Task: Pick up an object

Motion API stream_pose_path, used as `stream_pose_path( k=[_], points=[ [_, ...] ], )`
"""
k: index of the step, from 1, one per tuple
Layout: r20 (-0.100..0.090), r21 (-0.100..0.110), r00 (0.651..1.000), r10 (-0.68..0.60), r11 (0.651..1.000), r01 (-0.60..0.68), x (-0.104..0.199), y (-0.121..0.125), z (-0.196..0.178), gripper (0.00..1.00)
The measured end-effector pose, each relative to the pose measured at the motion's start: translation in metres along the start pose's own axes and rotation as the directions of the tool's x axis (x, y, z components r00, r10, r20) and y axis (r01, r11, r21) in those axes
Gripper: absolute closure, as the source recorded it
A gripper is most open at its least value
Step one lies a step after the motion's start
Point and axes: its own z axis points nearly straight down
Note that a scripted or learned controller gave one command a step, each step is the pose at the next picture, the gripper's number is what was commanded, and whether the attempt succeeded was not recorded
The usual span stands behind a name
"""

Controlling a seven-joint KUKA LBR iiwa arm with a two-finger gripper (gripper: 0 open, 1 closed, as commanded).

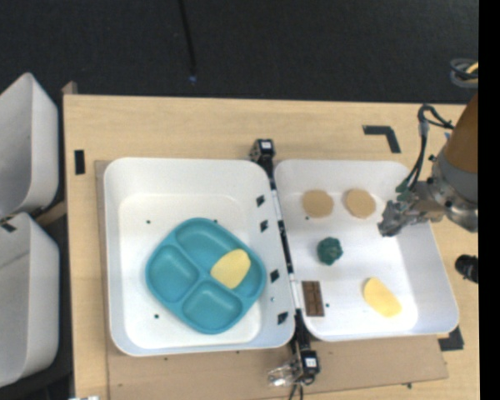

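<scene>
From the camera view you've got the gripper low over the right bin, near its right wall, just right of two tan discs; can't tell its state. Nearer you sit a green lump and a yellow piece. The left bin has a teal divided plate with another yellow piece on it.
</scene>
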Motion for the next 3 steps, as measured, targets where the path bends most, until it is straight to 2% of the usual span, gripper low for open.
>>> stream_pose_path(
  k=[2, 3],
  points=[
    [0.001, 0.001, 1.000, 0.002, 1.000, -0.002, 0.084, 0.030, 0.006, 1.00],
    [-0.001, 0.002, 1.000, 0.001, 1.000, -0.001, 0.138, 0.044, -0.003, 1.00]
  ],
)
